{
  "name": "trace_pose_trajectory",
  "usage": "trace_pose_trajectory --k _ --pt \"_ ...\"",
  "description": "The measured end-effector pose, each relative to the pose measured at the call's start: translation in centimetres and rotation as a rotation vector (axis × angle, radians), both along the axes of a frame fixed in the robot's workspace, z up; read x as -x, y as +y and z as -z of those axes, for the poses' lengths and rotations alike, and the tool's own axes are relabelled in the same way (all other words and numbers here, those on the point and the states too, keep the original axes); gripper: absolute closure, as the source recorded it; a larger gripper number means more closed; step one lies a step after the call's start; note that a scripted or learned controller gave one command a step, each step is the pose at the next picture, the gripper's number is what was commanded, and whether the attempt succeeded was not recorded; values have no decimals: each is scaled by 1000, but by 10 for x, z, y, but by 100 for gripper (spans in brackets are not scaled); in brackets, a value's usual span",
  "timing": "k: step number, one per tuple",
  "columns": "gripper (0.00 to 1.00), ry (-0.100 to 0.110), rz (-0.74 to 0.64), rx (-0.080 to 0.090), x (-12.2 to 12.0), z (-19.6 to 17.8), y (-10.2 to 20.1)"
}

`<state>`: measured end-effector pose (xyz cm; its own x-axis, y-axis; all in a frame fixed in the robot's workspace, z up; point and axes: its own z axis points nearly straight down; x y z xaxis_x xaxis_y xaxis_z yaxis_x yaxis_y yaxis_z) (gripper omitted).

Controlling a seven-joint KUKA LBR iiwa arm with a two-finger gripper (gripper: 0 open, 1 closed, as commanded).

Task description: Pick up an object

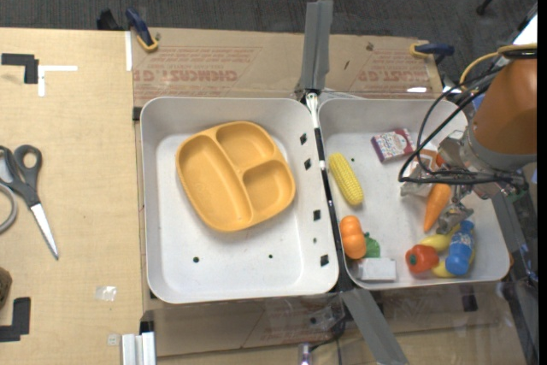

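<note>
Scissors (32,194) on bench at left, blue clamps (141,28) w/ cardboard sheet (222,64) behind bins

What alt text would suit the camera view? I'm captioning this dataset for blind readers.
The grey arm's gripper hangs over the right bin, just above a carrot among toy foods including corn, a tomato and a small purple packet. The left bin holds a yellow divided plate.
</note>
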<state>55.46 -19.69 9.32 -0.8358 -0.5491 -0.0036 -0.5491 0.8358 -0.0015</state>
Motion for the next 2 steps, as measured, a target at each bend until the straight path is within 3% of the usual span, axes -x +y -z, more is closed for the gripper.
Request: trace_pose_trajectory --k 1,2 --pt "100 -4 2 -1 -2 -10 1" --pt "100 2 53 -3 -54 1 6"
